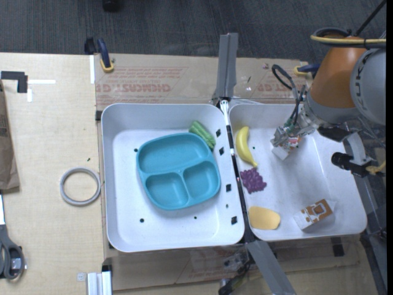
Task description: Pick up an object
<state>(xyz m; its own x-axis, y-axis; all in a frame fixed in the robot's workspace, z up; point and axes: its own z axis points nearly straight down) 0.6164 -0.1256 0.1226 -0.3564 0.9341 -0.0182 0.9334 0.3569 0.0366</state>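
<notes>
In the right bin [336,183] lie a yellow banana [245,144] at the left wall, a bunch of purple grapes [252,180] below it, a yellow rounded piece [264,218] near the front, and a small brown-and-white carton [317,213] at the front right. My gripper [285,142] hangs over the back of this bin, to the right of the banana, its tip low near the bin floor. The arm's grey body and orange band [334,69] rise behind it. Nothing shows between the fingers.
The left bin [116,183] holds a blue three-compartment plate [178,171] with a green item [202,133] at its back edge. A grey divider post [226,66] stands behind the bins. A tape ring [80,185] and scissors [11,260] lie on the bench at left.
</notes>
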